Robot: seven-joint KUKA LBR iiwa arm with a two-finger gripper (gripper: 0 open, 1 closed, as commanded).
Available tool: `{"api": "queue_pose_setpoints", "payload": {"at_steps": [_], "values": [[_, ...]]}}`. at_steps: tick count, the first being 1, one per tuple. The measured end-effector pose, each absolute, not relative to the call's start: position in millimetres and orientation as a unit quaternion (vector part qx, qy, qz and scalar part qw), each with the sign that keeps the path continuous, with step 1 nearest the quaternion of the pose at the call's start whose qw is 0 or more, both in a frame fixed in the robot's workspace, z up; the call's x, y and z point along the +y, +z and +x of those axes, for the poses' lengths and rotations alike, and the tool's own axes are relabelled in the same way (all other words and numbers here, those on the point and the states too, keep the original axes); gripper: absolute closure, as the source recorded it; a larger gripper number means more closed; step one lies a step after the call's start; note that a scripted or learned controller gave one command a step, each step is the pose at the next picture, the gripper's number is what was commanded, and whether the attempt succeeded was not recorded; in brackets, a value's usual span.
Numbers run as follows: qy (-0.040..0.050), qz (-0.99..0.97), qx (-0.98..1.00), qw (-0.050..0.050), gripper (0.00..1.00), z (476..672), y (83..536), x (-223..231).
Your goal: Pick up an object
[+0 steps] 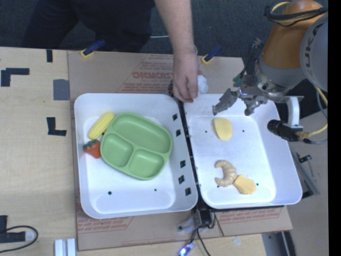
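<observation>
Two bins sat side by side in the camera view; the left bin held a green divided tray, a toy corn cob just beside the tray's upper-left edge, and a small red-orange piece touching the tray's left side; the right bin held the likely targets: a yellow oval piece near the top, a croissant lower down, and a yellow wedge touching the croissant's right end.

The gripper hung over the right bin's top edge, fingers spread apart, nothing between them; the yellow oval piece lay just below and left of it, apart from both fingers.

A person's hand rested at the divider between the bins, closed around something white; what it was, couldn't tell.

Risks, as I judged them:
- hand sat near the arm's working area; any leftward sweep could strike it; biggest concern
- oval piece looked flat and low; fingers might close over it or skid it across the smooth floor
- gripper sat close to the bin wall; a straight descent could clip the rim
- croissant and wedge touched; going for either could drag both
</observation>
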State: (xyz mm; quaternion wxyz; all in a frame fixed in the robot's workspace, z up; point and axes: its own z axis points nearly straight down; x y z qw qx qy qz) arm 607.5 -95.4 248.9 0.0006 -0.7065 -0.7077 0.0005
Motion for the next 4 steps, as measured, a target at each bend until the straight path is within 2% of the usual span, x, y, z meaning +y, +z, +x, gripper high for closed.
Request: {"api": "queue_pose_setpoints", "payload": {"at_steps": [1, 2, 3, 4], "values": [[0.0046, -0.708, -0.706, 0.006, 0.00, 543.6, 137.6, -123.0], [0.0008, -0.707, -0.707, 0.001, 0.00, 492.6, 81.9, -107.4], [0.0005, -0.707, -0.707, 0.000, 1.00, 494.6, 94.8, -108.4], [-0.0037, -0.704, -0.711, -0.003, 1.00, 543.6, 189.8, -37.1]]}}
